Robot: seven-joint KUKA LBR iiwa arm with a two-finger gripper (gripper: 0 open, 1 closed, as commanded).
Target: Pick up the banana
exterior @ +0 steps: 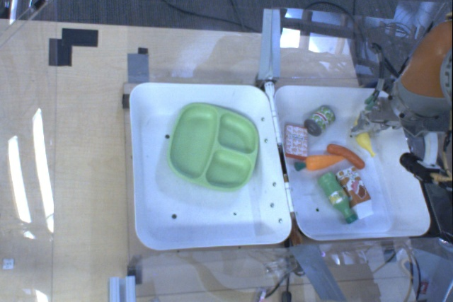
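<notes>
Over the right bin [417,219], the gripper [371,118] is hovering at the banana [364,143] near the far-right wall, apparently mid-approach, needing a clean closing; its grasp I cannot tell

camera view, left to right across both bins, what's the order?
green divided plate → red-and-white packet → carrot → banana → gripper, at the banana's upper end.
</notes>
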